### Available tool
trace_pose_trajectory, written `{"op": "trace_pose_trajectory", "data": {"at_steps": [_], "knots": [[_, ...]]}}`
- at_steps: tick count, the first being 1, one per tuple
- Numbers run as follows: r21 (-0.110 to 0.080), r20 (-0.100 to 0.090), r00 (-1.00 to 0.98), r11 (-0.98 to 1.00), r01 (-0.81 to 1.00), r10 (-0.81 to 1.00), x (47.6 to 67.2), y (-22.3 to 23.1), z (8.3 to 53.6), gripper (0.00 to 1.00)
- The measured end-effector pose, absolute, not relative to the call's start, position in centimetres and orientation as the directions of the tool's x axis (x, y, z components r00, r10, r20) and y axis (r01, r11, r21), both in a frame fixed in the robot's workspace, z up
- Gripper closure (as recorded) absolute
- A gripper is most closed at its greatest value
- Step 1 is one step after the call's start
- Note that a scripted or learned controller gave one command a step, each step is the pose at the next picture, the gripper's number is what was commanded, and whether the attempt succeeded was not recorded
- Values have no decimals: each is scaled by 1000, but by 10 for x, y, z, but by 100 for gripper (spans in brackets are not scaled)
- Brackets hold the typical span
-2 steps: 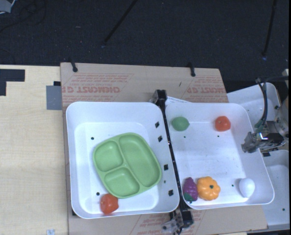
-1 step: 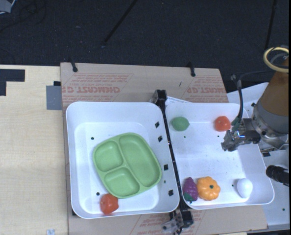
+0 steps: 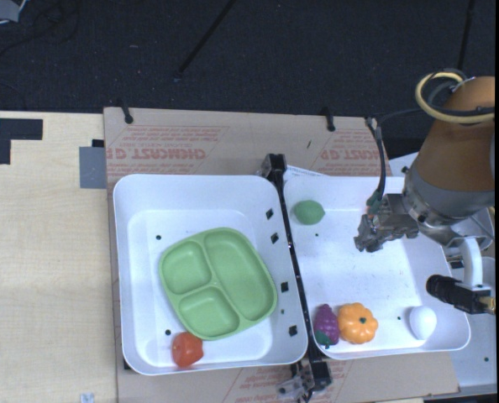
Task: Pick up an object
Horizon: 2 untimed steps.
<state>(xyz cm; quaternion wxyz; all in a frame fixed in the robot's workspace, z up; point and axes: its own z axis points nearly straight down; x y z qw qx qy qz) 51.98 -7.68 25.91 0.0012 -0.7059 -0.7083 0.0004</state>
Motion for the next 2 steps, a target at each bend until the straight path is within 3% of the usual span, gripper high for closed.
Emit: {"op": "trace_pose_trajectory", "data": {"at_steps": [2], "knots": [[-4,1,-5,5,1000,1000,540,28,236,100]]}}
